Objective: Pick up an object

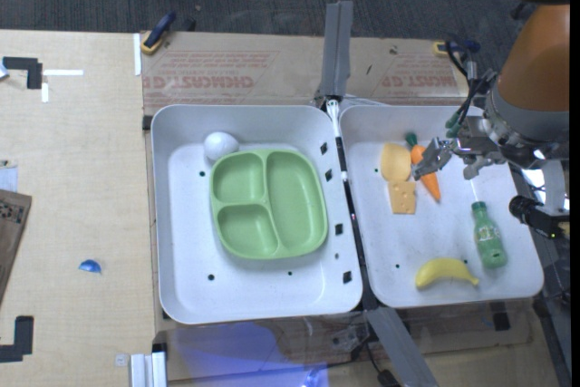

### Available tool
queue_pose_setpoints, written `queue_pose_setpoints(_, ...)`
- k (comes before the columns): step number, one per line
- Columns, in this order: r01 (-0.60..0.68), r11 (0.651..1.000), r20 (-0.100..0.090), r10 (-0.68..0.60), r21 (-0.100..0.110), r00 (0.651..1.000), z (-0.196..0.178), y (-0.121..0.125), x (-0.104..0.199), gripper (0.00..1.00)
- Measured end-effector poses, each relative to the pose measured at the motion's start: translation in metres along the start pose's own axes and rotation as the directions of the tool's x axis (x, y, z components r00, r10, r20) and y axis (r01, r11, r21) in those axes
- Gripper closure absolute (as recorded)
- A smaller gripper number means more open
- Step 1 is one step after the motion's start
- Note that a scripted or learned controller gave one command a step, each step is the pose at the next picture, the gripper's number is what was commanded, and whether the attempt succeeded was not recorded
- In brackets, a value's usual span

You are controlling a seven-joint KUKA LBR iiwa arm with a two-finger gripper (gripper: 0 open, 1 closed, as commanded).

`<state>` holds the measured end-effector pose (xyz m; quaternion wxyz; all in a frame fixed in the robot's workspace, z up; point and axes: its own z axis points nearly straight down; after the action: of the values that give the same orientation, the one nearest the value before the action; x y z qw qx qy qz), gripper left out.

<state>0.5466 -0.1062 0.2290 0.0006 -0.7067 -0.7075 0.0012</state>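
Two white bins sit side by side on the surface, which keeps the loose toys corralled within the arm's reach. The left bin [177, 222] holds a green divided plate [269, 202] with a white ball [220, 143] touching its far left edge. The right bin [507, 285] holds the graspable items: a carrot [426, 177], a cheese wedge [397, 178], a green bottle [488, 235] and a banana [446, 273].

The tool [433, 157] hangs low at the far side of the right bin, its tip over the carrot's upper end, with the cheese wedge just left of it. Whether it is parted or closed I cannot tell, nor whether it touches the carrot. The bottle and banana lie nearer, well apart from it.
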Motion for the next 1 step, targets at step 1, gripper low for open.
queue_pose_setpoints(1,0.060,0.998,0.000,-0.060,0.000,0.998,0.0899,0.0488,-0.0239,0.00)
